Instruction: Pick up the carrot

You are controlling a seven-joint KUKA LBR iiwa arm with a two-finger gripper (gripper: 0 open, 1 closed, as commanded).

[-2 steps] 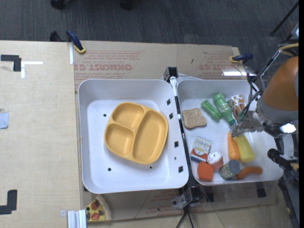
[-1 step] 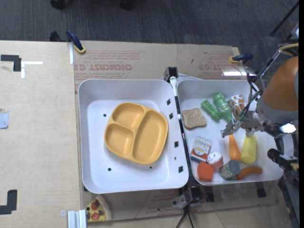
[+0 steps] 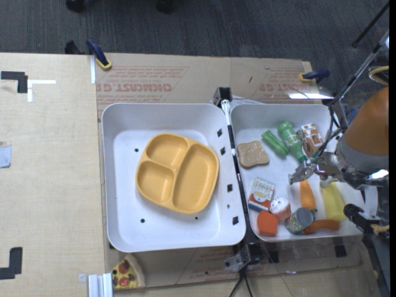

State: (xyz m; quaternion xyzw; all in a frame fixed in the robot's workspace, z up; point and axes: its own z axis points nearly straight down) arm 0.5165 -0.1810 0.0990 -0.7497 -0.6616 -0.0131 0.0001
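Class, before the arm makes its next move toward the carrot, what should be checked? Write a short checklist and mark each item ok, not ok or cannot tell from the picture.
1. Carrot in view, lying in the right bin: ok.
2. Gripper positioned near the carrot, just above its upper end in the camera view: ok.
3. Carrot between the fingers: not ok, it lies on the bin floor, not yet gripped.
4. Fingers open wide enough: cannot tell.
5. Room around the carrot: not ok, the banana lies close on its right and the tin can sits just below it.
6. Yellow divided plate in the left bin, well away from the arm's path: ok.
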